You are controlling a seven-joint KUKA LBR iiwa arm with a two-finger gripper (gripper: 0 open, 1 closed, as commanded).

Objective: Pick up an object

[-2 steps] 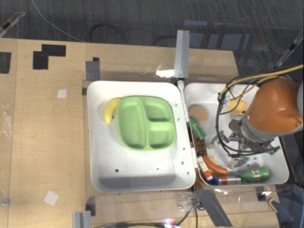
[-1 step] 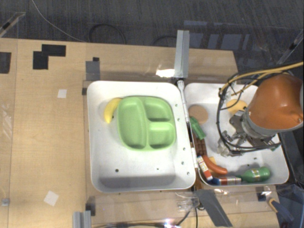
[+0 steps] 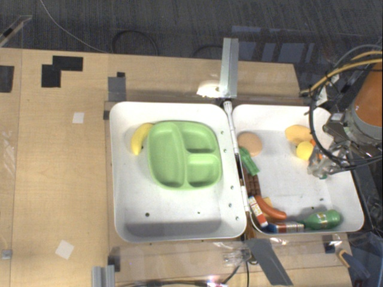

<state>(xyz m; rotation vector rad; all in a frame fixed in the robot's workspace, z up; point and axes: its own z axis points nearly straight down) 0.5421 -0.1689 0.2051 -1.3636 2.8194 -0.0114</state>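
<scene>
From the camera view, the gripper (image 3: 319, 167) hangs over the right bin (image 3: 335, 211), near that bin's 3 o'clock edge; whether it is spread or pressed together I cannot tell, and nothing can be made out between its tips. The nearest thing is a small yellow ball (image 3: 304, 150), just beside the gripper at its 10 o'clock. An orange-yellow piece (image 3: 297, 133) lies touching the ball, further toward 11 o'clock. A tan egg-shaped object (image 3: 251, 143) sits well apart at 9 o'clock, near the wall shared by the bins, with a green stick (image 3: 248, 162) just below it. Along the bin's 6 o'clock edge lie a green bottle (image 3: 322, 220), a red sausage (image 3: 267, 208) and a marker (image 3: 286, 226). The bin's middle floor is bare white. In the left bin (image 3: 128, 208) a green divided tray (image 3: 182, 154) fills the centre, a banana (image 3: 140, 137) touching its 9 o'clock side.
</scene>
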